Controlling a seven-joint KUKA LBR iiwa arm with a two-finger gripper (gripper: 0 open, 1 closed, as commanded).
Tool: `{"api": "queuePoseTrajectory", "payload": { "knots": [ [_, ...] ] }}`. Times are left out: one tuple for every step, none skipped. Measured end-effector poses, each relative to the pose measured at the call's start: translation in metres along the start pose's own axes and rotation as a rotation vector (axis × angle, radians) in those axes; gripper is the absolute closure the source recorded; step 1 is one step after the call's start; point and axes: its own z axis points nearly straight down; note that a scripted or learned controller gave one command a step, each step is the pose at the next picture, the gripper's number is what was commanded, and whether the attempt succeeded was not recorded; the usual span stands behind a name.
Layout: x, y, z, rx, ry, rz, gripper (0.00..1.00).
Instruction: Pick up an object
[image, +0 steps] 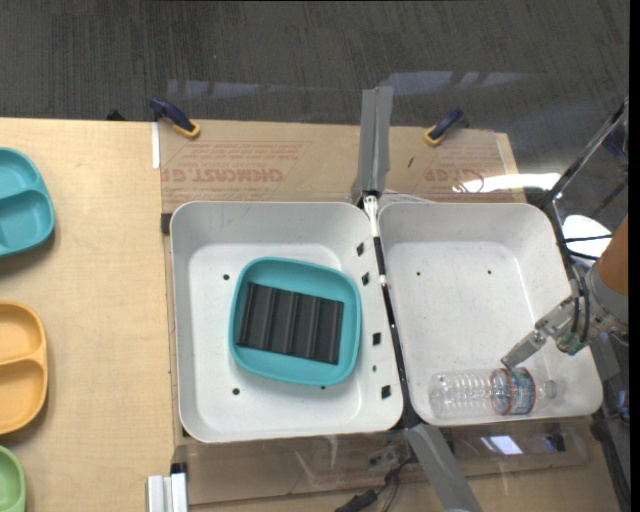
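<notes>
A clear plastic bottle (492, 392) with a blue and red label lies on its side near the front edge of the right bin (470, 270). My gripper (535, 343) reaches in from the right edge, low over the bin, just above and to the right of the bottle. Its tip sits close to the bottle's labelled end, and nothing is seen held in it. In the left bin (200, 300) rests a teal dish (296, 320) with a black ridged block (290, 322) lying in it.
On the wooden bench to the left lie a teal divided plate (20, 215), an orange one (18, 365) and the edge of a green one (8, 482). Cardboard and two clamps (175, 117) lie behind the bins. A hinge strip (378, 270) separates the bins.
</notes>
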Motion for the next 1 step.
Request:
{"api": "queuePoseTrajectory", "payload": {
  "knots": [
    [0.0074,0.0069,-0.0061,-0.002,-0.004,-0.171,0.00]
  ]
}}
